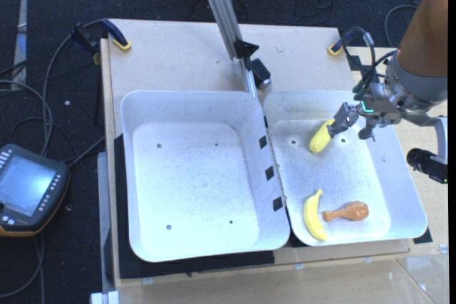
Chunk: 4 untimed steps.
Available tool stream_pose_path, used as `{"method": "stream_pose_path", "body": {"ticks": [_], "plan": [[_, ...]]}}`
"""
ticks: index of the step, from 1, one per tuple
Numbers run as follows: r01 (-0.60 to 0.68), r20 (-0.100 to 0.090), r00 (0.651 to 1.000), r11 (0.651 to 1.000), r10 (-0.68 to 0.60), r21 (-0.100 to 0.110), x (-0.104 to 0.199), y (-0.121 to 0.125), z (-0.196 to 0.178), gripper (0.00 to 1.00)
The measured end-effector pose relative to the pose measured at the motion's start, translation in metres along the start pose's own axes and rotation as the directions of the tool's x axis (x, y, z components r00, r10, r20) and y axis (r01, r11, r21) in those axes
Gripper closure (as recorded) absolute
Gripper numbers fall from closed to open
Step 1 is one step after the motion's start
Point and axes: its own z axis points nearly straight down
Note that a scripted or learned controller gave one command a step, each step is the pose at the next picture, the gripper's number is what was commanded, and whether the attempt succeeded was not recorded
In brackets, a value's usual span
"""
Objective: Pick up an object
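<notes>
Over the right bin's far half, we see the pincer (347,117) hanging at the end of the grey arm (420,75), its dark tip touching the upper end of a yellow corn cob (321,137). We cannot tell whether it is open or closed on the cob: the tip is small and dark, and the cob's end merges with it. The cob itself lies tilted, its lower end toward the left, and it looks lifted off or just resting on the bin floor; we cannot say which.

Our chief worry is a weak hold. We judge the contact to be at the cob's very end, so the rounded body could pivot and slip out as the arm rises. A second risk is that the pincer merely nudges the cob toward the divider between the bins.

Counting outward: one corn cob at the pincer; one banana (314,216) and one brown drumstick-shaped toy (347,212), lying just beside each other near the front of the right bin (399,189); two white bins on the surface (178,53), the left bin (142,153) well apart from the action.
</notes>
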Motion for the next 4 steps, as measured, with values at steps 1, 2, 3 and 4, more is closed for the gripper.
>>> {"method": "stream_pose_path", "body": {"ticks": [1, 2, 3, 4], "plan": [[0.000, 0.000, 1.000, 1.000, 0.000, 0.000, 0.000, 0.000, 0.000, 0.00], [0.000, 0.000, 1.000, 1.000, 0.000, 0.004, -0.001, -0.010, 0.048, 0.00], [0.000, -0.001, 1.000, 1.000, 0.000, 0.004, 0.001, -0.005, 0.092, 0.00], [0.000, 0.000, 1.000, 1.000, 0.000, 0.004, -0.001, -0.006, 0.135, 0.00]]}}
